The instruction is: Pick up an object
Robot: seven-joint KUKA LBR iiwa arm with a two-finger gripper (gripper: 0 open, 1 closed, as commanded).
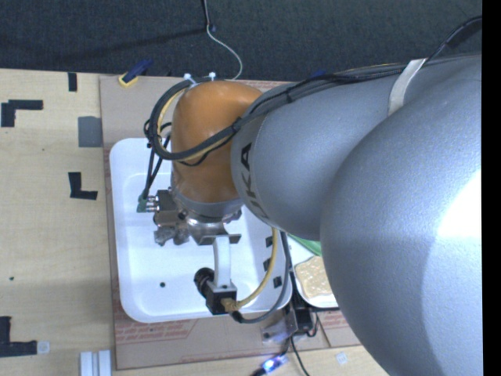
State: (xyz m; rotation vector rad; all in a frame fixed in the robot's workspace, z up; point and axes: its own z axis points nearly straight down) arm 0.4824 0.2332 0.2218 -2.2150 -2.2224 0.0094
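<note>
Grey arm (376, 171) loomed nearest, its orange band (203, 139) hanging over the left bin (129, 233). The gripper (188, 227) sat beneath; whether open or closed could not be told. Right of it, past that bin's rim, lay a tan object (313, 280) and a green object (307, 246).

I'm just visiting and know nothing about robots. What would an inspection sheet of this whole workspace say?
Surface: pale bench with black marks; white left bin on a brown mat.
Job's things: a beige thing and a green thing, mostly hidden by the arm.
Clutter: blue-and-yellow thing at the bench's far edge.
Grippers: tool over the left bin.
Cables: black cables loop round the orange band.
Surroundings: dark cloth behind.
</note>
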